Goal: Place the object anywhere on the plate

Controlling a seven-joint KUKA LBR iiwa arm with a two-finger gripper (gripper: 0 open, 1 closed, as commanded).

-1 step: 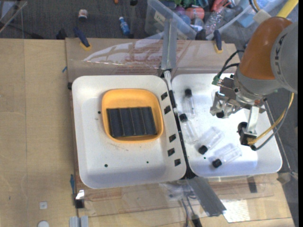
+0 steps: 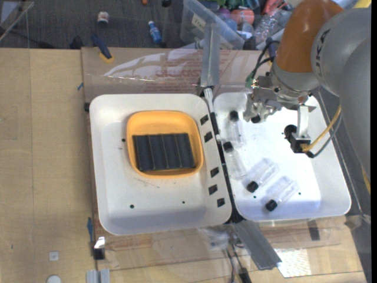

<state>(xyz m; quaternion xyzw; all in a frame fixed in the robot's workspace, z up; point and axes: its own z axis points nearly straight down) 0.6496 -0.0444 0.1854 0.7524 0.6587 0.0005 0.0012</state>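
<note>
An orange plate (image 2: 136, 128) sits in the left white bin (image 2: 112, 181). A black ridged rectangular object (image 2: 164, 152) lies flat on the plate and covers most of its middle. My gripper (image 2: 257, 112) hangs over the back of the right white bin (image 2: 330, 199), well to the right of the plate. It is beside a small clear bottle with a black cap (image 2: 235, 124). The wrist blocks the view of its tips.
Two more clear black-capped bottles (image 2: 262, 173) (image 2: 283, 191) lie in the front half of the right bin. A metal divider (image 2: 210, 58) stands between the bins at the back. A tub of colourful items (image 2: 235, 5) sits behind the bench.
</note>
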